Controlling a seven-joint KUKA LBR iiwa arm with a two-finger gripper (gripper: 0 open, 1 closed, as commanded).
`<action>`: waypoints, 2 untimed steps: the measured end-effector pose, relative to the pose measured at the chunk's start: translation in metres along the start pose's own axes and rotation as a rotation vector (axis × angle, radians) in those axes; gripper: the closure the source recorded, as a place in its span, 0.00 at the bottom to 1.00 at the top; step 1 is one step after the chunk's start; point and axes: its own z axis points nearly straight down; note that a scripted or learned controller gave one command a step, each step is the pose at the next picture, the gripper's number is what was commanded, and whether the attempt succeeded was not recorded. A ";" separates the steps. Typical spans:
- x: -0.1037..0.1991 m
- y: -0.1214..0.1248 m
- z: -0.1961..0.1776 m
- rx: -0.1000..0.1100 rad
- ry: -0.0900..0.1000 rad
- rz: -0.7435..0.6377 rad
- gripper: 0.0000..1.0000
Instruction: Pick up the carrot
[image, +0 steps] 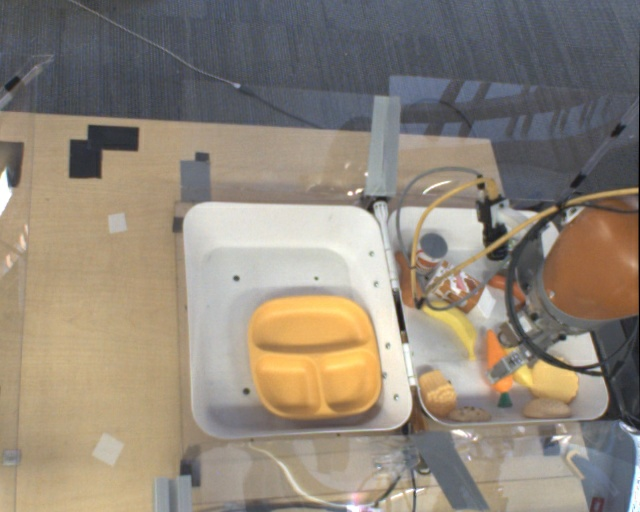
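Bench: pale wooden top (90, 330) under a dark grey carpeted floor along the upper edge, with black tape marks near the top left and small pale squares scattered over the wood.
Left bin: shallow white tray (215, 300), holding a yellow sectioned plate (315, 355) that lies toward its lower middle, three compartments facing up.
Right bin: shallow white tray (445, 225), crowded with toy food and partly covered by the arm.
Arm: grey body with its orange band (590, 262) reaching in from the right, yellow and black cables looping over the upper part of the right bin.
Gripper: (512, 362) low over the right-hand part of the right bin, just beside the carrot's upper end.
Fingers: cannot tell whether they are spread or closed; the wrist and cables hide them, and no object shows clearly between them.
Carrot: orange with a small green tip (498, 365), lying in the lower right part of the right bin, slanted, its upper portion touching or tucked under the gripper, its lower end resting on the bin floor.
Neighbours: a banana (458, 330) just to the carrot's left; a yellow block-like item (552, 382) just to its right; a small can (433, 247) and a red-and-white packet (455, 290) further up; a bread-like roll (437, 388), a cookie (468, 411) and a tan rounded piece (546, 407) along the bin's lower edge.
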 end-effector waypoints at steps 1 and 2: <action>-0.061 -0.030 -0.061 0.003 0.000 0.127 1.00; -0.073 -0.034 -0.044 -0.002 -0.003 -0.197 1.00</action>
